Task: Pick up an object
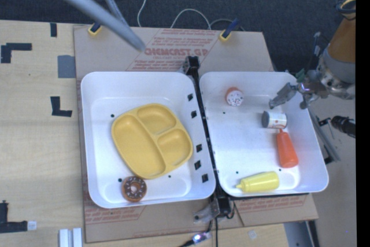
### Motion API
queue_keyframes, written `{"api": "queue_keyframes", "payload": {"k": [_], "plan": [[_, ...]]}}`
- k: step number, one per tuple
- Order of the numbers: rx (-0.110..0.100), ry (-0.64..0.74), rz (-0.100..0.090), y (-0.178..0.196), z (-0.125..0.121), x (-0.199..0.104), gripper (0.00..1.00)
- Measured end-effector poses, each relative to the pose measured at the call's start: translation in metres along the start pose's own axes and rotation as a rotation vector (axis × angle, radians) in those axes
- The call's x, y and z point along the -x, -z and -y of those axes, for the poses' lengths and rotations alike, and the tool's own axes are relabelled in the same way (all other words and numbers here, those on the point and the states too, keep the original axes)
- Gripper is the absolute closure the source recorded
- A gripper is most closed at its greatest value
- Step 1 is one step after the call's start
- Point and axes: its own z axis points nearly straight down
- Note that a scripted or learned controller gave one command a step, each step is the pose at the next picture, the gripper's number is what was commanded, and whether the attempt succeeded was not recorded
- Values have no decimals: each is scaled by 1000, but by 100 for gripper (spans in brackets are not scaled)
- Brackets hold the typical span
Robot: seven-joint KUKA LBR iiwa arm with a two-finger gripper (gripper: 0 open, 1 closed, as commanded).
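From the fixed overhead camera, two shallow white bins sit side by side on a cardboard sheet (pixel 173 46) laid on the counter (pixel 34 124). The left bin (pixel 95 89) carries a yellow divided plate (pixel 151 139) lying flat near its middle, and a chocolate-glazed donut with sprinkles (pixel 134 188) just beside the plate's near edge, toward the bin's front left corner. The right bin (pixel 312 182) carries four things: a small round white-and-orange piece (pixel 233 96) near its far left part, a short grey-and-white cylinder (pixel 274 119) lying on its side toward the right, an orange bottle (pixel 286 148) lying just in front of that cylinder and seemingly touching it, and a yellow bottle (pixel 258 182) lying on its side along the front wall. The arm (pixel 341 49) comes in from the right, above the right bin's far right corner. Its hand (pixel 293 96) hangs over that bin's right side, with two dark fingers spread apart and nothing between them, close to the grey-and-white cylinder but apart from it. Any of the loose things in the two bins could be the object to pick up; all of them lie in the bins, none gripped.
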Motion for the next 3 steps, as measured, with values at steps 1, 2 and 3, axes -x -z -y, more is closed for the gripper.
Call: {"api": "queue_keyframes", "payload": {"k": [1,2,3], "plan": [[-3,1,0,-47,-6,-4,0],[-4,1,0,-109,-11,-4,0],[2,1,2,-116,-12,-4,0]]}}
